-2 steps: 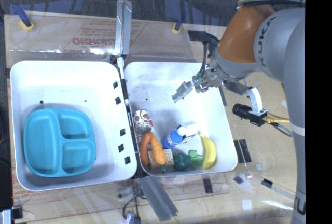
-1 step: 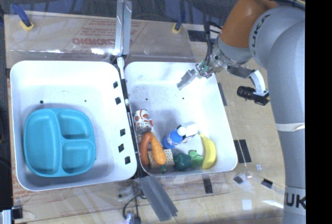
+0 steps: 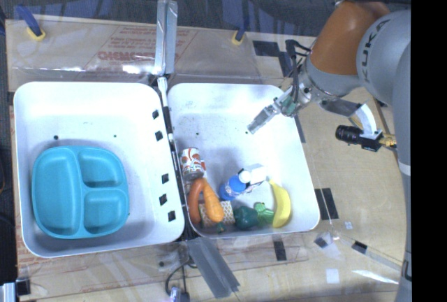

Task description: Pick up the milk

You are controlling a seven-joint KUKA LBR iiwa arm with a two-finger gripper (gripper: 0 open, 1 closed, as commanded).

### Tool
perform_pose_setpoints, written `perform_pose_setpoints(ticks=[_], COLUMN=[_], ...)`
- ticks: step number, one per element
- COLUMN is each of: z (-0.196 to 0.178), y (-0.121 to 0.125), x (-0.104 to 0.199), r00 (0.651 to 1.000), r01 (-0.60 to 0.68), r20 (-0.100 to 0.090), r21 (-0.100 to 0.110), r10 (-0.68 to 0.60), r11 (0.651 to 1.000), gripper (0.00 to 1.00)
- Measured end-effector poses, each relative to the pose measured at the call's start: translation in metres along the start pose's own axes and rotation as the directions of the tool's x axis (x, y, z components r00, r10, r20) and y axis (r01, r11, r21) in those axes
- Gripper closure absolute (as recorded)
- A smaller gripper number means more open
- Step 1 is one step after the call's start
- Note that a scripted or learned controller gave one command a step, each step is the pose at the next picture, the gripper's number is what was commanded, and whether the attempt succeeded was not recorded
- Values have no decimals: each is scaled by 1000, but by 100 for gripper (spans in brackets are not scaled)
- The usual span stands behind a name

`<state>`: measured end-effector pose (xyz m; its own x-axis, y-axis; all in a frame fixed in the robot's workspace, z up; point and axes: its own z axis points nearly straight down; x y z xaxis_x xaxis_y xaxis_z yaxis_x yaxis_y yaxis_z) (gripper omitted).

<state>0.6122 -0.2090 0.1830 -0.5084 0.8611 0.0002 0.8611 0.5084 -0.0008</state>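
Note:
The milk is a small blue and white container with a white top. It lies in the right bin near the front, among other toy foods. My gripper hangs over the bin's back right part, pointing down and to the left. It is well apart from the milk, up and to the right of it, and nothing shows in its grasp.
Around the milk lie a yellow banana, a green item, an orange carrot and a red and white can. The left bin holds a blue divided tray.

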Motion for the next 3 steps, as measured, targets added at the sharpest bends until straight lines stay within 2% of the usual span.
perform_pose_setpoints(ticks=[1,2,3], z=[83,26,85], y=[-3,39,18], x=[3,-24,-10], r00=[1000,998,992], r01=[6,67,129], r20=[-1,2,0], r21=[1,-2,0], r10=[-6,-67,-129], r11=[1000,998,992], gripper=[0,0,0])
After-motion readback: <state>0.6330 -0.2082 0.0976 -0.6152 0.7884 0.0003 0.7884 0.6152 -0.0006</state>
